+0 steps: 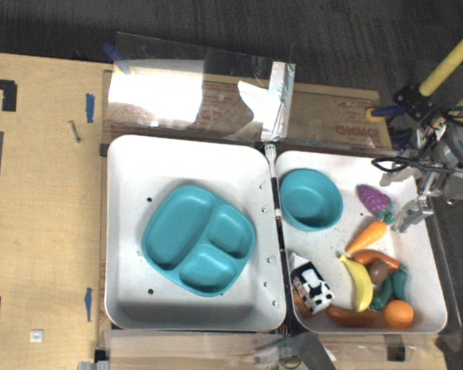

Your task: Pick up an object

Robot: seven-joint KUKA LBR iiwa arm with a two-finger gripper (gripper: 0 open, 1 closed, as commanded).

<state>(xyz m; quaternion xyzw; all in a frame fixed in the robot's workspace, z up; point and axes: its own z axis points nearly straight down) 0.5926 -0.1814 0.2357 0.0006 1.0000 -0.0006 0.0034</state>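
Note:
The right bin [437, 278] holds a pile of toy food. A purple grape bunch [372, 198] lies near its far side, with an orange carrot [369, 235] just below it. Further forward lie a yellow banana [359, 281], an orange fruit [398, 313], a brown sausage [350, 316] and a black-and-white cow toy [312, 287]. A teal bowl [310, 198] stands in the bin's far left corner. My gripper [415, 212] hangs over the bin's right side, just right of the grapes and carrot, with nothing seen in it.
A teal divided plate [199, 237] lies in the middle of the left bin [126, 212]. A clear plastic sheet and a cardboard wall [222, 100] stand behind both bins. Cables and a yellow rod [457, 50] crowd the far right.

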